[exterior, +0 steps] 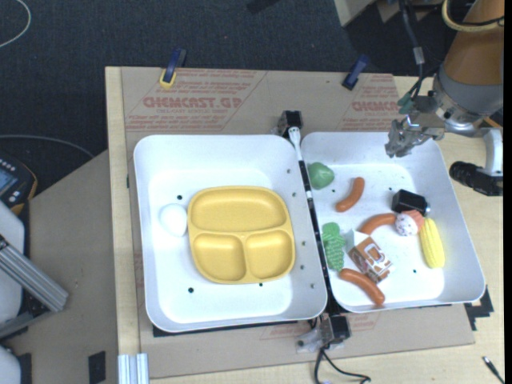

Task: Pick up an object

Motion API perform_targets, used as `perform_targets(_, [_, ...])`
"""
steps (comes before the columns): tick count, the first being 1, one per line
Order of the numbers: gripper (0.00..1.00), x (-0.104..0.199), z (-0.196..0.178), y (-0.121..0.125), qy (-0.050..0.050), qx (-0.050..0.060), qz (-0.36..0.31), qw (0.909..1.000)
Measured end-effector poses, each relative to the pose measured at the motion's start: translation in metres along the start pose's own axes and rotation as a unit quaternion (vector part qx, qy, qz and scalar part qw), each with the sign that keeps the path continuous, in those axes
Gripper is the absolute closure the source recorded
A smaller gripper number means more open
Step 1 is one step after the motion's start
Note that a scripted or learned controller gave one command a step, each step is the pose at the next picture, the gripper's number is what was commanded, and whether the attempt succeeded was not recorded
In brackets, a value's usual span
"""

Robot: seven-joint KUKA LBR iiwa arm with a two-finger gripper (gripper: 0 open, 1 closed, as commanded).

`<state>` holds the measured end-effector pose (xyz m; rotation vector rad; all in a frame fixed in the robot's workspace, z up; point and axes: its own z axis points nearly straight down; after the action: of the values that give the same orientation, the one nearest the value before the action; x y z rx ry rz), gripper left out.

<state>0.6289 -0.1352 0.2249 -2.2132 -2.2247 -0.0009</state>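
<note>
My gripper (pixel 399 146) hangs over the back edge of the right bin (pixel 460 214), above the bare white floor there, with nothing between its fingers. Below it in that bin lie a green rounded piece (pixel 321 174), an orange sausage (pixel 350 194), a black block (pixel 410 202), a second orange sausage (pixel 376 222), a white and pink ball (pixel 407 226), a yellow corn cob (pixel 432 242), a green ridged piece (pixel 332 246), a brown and white packet (pixel 370 260) and a third sausage (pixel 362 286).
The left bin (pixel 156 174) holds a yellow divided plate (pixel 238 234) and a white egg (pixel 173 218) beside it. A black clip (pixel 290 122) sits between the bins at the back. Blue clamps (pixel 171 67) (pixel 355 72) grip the board's far edge.
</note>
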Motion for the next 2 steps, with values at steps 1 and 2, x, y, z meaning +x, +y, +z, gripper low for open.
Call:
perform_targets(1, [1.0, 0.049, 0.008, -0.001, 0.0, 0.0, 0.0, 1.0])
perform_targets(2, [1.0, 0.102, -0.004, -0.006, 0.0, 0.0, 0.0, 1.0])
